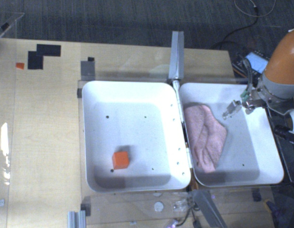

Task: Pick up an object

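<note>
We see the table (47,141), pale wood, w/ two shallow white bins side by side, and we take the metal divider post (177,56) btwn them as our landmark. Left of the post sits the left bin (137,99); in it an orange block (121,160) lies near the front wall, well left of the post line and apart from every wall (it looks like a small cube, resting flat on the bin floor). Right of the post sits the right bin (261,151); a pink cloth (205,137) lies crumpled in it, just beside the wall nearest the post, running from about mid-bin toward the front. The arm (284,65) comes in from the far right of the post, its orange band at the view's edge, grey wrist below it. The gripper (231,110) hangs over the right bin's back half, right of the cloth and near its upper corner but apart from it; nothing shows btwn the fingers. As for the jaws, we can't tell whether they stand wide or narrow: the tips are small and blurred vs. the white bin floor. Far left of the post, on the table, we see black tape patches (41,55) and a small orange marker (20,66) beside them. Behind the post, beyond the table's back edge, dark carpet (113,8) w/ a thin looped cable (254,6) off to the right.
</note>
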Controlling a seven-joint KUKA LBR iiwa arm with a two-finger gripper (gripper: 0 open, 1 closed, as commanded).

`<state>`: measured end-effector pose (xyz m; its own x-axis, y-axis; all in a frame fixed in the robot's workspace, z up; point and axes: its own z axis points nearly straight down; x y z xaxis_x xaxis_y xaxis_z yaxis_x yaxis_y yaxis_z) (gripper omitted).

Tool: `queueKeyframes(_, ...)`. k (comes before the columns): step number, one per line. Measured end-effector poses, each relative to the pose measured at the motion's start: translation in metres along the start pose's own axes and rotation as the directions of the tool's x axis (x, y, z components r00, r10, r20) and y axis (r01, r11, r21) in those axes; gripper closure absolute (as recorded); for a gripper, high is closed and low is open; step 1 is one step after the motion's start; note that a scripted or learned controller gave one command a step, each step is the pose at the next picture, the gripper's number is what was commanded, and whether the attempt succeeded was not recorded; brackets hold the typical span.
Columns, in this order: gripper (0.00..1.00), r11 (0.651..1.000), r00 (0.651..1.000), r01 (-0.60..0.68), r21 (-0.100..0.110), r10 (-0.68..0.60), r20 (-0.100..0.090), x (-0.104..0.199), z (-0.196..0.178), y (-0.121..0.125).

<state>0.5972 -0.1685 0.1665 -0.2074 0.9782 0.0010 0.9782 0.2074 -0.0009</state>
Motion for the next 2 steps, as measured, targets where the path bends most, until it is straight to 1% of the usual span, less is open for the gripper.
queueKeyframes(1, 0.0, 0.975, 0.975, 0.222, -0.004, -0.222, 0.002, 0.019, 0.071, -0.005)
queueKeyframes(2, 0.0, 0.954, 0.954, 0.299, -0.01, -0.299, 0.008, 0.061, 0.077, 0.017)
